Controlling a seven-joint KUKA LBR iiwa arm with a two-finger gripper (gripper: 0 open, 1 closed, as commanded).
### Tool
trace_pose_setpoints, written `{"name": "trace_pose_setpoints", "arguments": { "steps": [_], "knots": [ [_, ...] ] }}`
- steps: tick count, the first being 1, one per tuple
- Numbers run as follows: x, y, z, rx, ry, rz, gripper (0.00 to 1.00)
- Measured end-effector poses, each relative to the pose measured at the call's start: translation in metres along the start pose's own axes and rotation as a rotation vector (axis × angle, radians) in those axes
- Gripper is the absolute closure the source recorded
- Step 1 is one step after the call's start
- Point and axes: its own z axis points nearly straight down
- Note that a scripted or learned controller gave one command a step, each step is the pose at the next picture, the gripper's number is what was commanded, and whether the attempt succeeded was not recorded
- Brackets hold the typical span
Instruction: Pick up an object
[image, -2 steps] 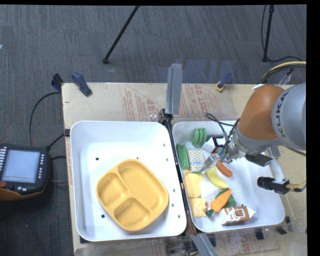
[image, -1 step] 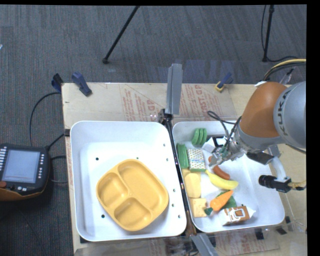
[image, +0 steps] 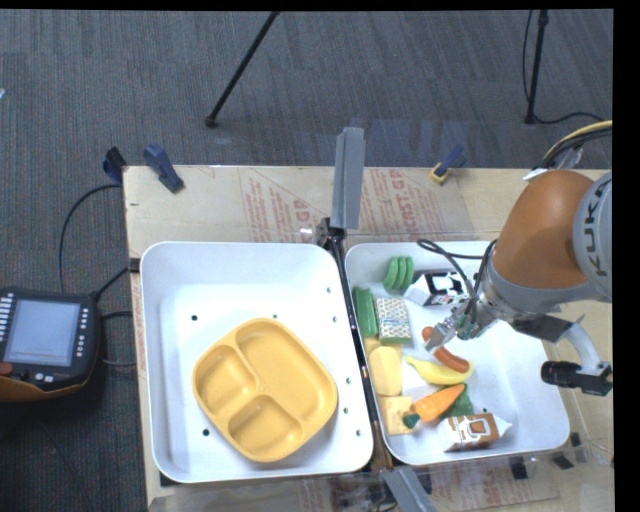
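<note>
The right bin (image: 530, 400) holds a pile of toy food along its left side. My gripper (image: 447, 332) hangs low over this pile, reaching in from the right under the orange wrist band. Just below it lie a red sausage (image: 451, 359) and a yellow banana (image: 434, 372). A carrot (image: 438, 403) and a small carton (image: 472, 429) lie nearer the front. To the gripper's left are a patterned box (image: 393, 320), a green cucumber (image: 366, 312) and a pale yellow piece (image: 385, 370). Nothing can be seen held.
A yellow divided plate (image: 263, 388) lies in the left bin (image: 170, 290). A green ribbed item (image: 398, 272) and a black-and-white card (image: 440, 289) sit at the right bin's back. A cheese block (image: 397, 413) lies by the divider. A tablet (image: 45, 335) sits far left.
</note>
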Motion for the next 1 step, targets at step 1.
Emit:
{"name": "trace_pose_setpoints", "arguments": {
  "steps": [1],
  "knots": [
    [0.0704,0.0868,-0.0929,-0.005,-0.002,0.152,1.00]
  ]
}}
